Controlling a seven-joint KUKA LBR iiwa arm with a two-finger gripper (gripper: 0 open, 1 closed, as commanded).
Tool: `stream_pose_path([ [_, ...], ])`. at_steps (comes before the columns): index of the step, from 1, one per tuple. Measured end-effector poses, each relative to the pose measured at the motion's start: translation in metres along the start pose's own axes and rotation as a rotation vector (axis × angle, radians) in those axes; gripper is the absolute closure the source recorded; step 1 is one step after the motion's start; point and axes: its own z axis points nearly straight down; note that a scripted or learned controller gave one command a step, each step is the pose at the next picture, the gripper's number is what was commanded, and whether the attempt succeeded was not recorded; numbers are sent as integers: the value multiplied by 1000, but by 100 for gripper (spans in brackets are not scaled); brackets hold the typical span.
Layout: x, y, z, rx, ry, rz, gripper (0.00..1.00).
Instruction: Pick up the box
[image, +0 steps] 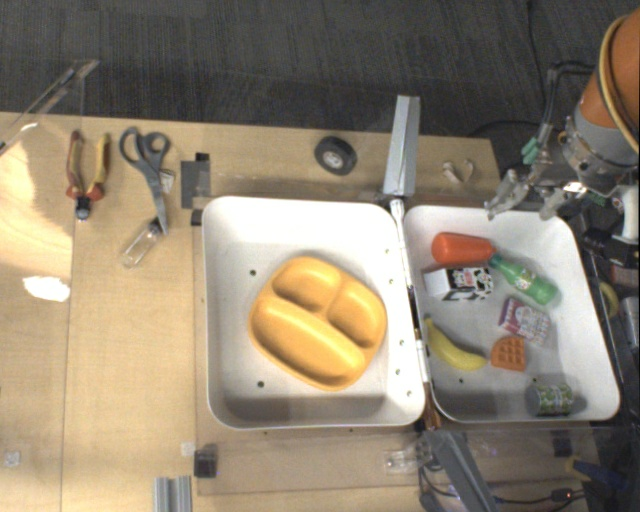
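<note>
A: Where was the box?

B: The box (524, 322) lay in the right bin (590, 300). It was small, white and purple. I will use the right bin as my landmark for every place.

A: What else was in that bin?

B: An orange carrot (462, 247) lay near the bin's far left corner. A little black and white carton (459, 282) lay just in front of the carrot. A green bottle (523, 281) lay in the middle, tilted, just above the box. A yellow banana (453, 348) lay by the bin's left wall. An orange waffle (508, 353) lay just below the box, touching or nearly touching it. A small can (551, 398) lay near the bin's front right corner.

A: Where was the arm?

B: The gripper (527, 188) hung over the bin's far edge, near the right corner. It was well apart from the box. It had hold of nothing I could see.

A: Were the fingers wide or closed?

B: I cannot tell. They were too small and blurry.

A: What was left of the bin?

B: The left bin (230, 300) touched it. It held 1 big yellow lumpy thing (318, 321). Further left on the surface (100, 350) lay scissors (150, 170) and pliers (86, 170). A roll of tape (336, 155) lay behind the left bin.
</note>
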Motion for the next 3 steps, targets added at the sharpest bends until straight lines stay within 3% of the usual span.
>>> stream_pose_path([
  [1,-26,-65,135,1,0,37,0],
  [2,-36,-75,168,-7,-2,-79,0],
  [3,-37,-71,155,-19,-8,-81,100],
])
